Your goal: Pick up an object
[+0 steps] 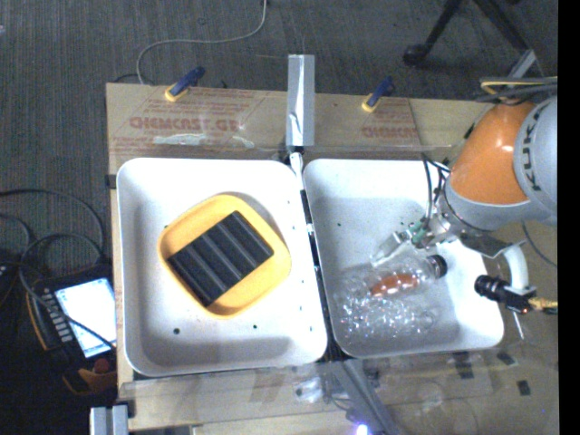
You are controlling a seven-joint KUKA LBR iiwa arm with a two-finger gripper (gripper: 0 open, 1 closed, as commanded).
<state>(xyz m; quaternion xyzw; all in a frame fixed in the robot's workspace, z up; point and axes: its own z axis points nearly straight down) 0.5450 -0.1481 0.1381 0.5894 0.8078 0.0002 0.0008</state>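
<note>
A yellow tray-like object with a black ribbed top [227, 252] lies tilted in the middle of the left bin [136, 270]. In the right bin [362, 198], a crumpled clear plastic packet [385, 308] lies near the front, with an orange piece [394, 285] inside it. My gripper [410, 243] hangs low over the right bin, just above the packet's upper edge and close to the orange piece. The grey wrist and orange band [489, 161] come in from the right above it. I cannot see anything held.
A metal post [300, 98] stands behind the seam between the bins. Two blue-and-yellow clamps [184, 83] [378, 91] hold the cardboard backing. A black fitting [494, 287] sticks out by the right bin's right wall. A tablet [82, 311] and cables lie on the floor at left.
</note>
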